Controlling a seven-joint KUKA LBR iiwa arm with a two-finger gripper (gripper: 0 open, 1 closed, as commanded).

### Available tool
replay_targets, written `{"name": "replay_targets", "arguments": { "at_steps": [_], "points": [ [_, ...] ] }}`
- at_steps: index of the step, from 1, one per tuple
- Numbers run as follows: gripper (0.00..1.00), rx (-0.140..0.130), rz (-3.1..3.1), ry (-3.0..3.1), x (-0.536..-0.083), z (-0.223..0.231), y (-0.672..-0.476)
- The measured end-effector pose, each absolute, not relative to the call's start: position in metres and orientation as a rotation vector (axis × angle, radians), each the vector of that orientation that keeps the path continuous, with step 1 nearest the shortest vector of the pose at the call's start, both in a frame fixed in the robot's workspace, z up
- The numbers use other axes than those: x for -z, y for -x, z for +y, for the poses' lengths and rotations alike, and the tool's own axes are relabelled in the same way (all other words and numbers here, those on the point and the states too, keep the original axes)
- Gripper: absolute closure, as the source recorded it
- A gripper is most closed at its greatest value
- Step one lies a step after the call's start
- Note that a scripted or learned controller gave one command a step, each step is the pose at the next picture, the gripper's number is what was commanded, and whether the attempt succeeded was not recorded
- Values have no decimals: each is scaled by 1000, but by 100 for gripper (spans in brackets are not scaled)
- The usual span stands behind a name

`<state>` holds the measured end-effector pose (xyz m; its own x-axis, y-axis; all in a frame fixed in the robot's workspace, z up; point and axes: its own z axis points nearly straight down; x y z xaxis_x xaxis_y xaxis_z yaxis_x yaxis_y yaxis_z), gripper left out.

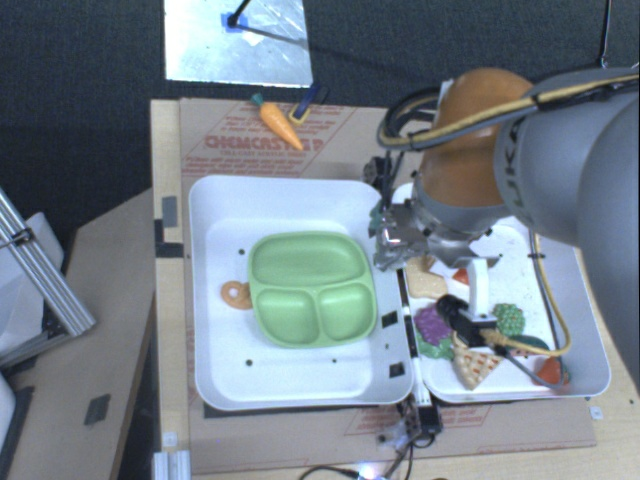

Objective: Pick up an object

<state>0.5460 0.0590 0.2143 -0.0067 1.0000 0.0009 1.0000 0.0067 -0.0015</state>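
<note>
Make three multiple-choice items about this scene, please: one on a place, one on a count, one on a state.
1. Where is the green tray?
A. left bin
B. right bin
C. outside the bins

2. How many compartments has the tray?
A. two
B. three
C. five

3. How does the carrot lie?
A. inside the tray
B. under the tool
C. on the cardboard behind the bins

Key: 1 A, it sits in the left bin. 2 B, one wide and two small. 3 C, it lies on the cardboard.
</note>
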Motion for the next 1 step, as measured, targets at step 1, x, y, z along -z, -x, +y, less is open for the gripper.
{"name": "replay_targets", "arguments": {
  "at_steps": [1],
  "points": [
    [100, 3, -2229, 2215, -228, 67, -550]
  ]
}}
